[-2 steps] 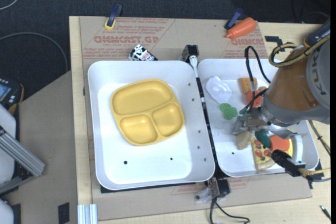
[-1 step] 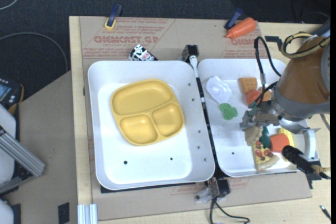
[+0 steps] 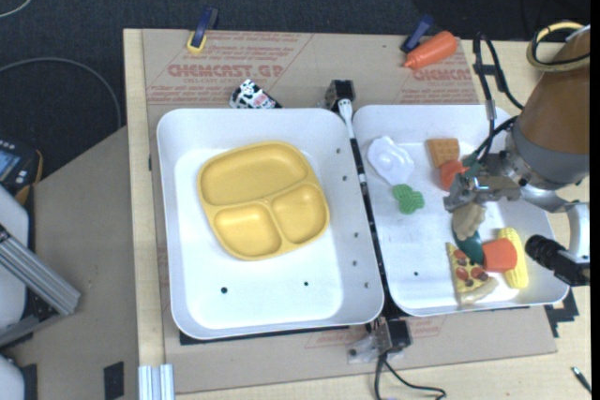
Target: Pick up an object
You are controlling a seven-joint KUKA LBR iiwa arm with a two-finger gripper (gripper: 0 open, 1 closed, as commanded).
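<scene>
Claw: [image 3: 466, 194] low in right bin [image 3: 412, 286], over the toy cluster; fingers lost in clutter from my feed, can't tell if spread or clenched, nor if anything's gripped.
Arm: [image 3: 555, 122] reaches in from right, orange band above wrist.
Right bin: holds the pickable stuff, all on its right half.
Red piece: [image 3: 451, 173] just up-left of claw, touching or nearly; next to cracker [image 3: 442, 150].
Tan piece: [image 3: 466, 220] right under claw, prob the nearest target; looks small, rounded, light plastic. I'd guess it's stiff & a bit slick, so pinch across its narrow width, not the ends.
Pizza: [image 3: 469, 274] flat slice near front wall; thin, hard to get fingers under, I'd skip it.
Corn: [image 3: 514, 258] yellow, lies beside an orange-red block [image 3: 501, 253]; packed tight w/ a teal bit [image 3: 473, 248], risk of grabbing two.
Green toy: [image 3: 408, 199] sits alone mid-bin, well apart from rest; bumpy, likely easy grip, cleanest pick imo.
White lump: [image 3: 390, 159] upper left of right bin, near green toy; pale on white, shape unclear.
Left bin: [image 3: 187, 276] carries yellow tray [image 3: 262, 199], three compartments.
Table: [image 3: 141, 108] carrot [image 3: 431, 50] lies on it behind right bin, small b/w toy [image 3: 253, 96] behind left bin.
Progress: no lift visible, pick not done.
</scene>
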